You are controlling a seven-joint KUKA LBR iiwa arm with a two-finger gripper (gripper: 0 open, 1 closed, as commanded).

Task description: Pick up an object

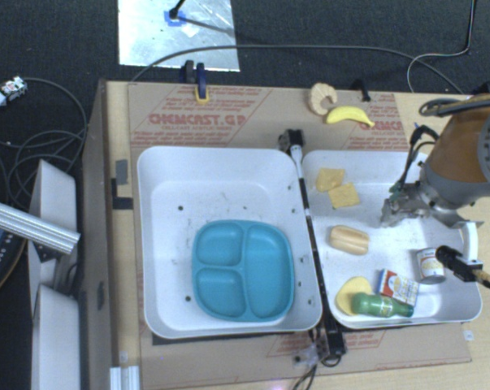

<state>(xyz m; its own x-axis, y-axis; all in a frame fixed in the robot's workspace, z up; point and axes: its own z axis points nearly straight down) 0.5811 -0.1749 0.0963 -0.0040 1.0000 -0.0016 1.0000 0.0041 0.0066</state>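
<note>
Pick not yet made: the gripper [396, 207] hangs low over the right bin [456, 311], finger state indeterminable, nothing visibly held, bread roll [349, 240] unlifted.

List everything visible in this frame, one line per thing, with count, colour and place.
bins: 2, white, side by side on the bench
divided plate: 1, blue, left bin
cheese pieces: 2, pale yellow, right bin, far end
bread roll: 1, tan, right bin, middle
bottle: 1, green, right bin, near edge
small box: 1, red, white and blue, beside the bottle
can: 1, silver, right bin
banana: 1, yellow, bench behind the bins
pincer: 1, grey, over the right bin
</note>
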